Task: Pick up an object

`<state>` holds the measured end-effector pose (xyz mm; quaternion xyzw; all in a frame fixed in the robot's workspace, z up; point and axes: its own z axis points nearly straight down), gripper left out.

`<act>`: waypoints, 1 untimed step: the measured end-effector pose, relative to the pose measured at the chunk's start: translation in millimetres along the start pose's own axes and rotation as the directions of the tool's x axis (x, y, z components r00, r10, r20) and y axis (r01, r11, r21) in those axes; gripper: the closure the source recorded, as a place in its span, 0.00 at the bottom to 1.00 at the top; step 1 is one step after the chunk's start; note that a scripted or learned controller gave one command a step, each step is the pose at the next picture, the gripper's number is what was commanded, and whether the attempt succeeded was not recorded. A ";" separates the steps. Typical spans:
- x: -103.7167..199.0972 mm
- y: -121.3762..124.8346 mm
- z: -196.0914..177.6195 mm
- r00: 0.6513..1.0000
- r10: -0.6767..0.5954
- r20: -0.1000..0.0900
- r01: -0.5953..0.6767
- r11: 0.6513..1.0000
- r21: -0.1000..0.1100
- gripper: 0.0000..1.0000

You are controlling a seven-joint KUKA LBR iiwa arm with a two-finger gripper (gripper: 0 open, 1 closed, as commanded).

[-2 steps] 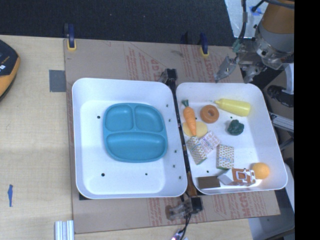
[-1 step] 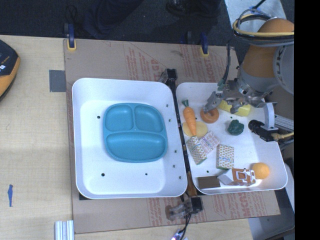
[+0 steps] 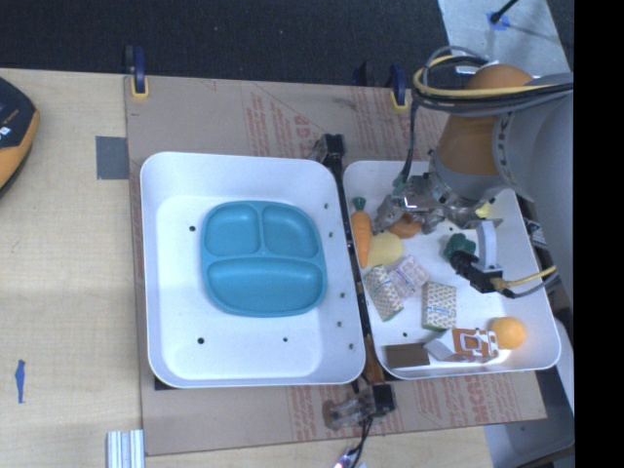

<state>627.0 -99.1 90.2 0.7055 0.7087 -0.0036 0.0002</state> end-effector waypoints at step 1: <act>-0.2 0.9 -12.8 1.000 -0.001 -0.002 0.001 1.000 -0.001 1.00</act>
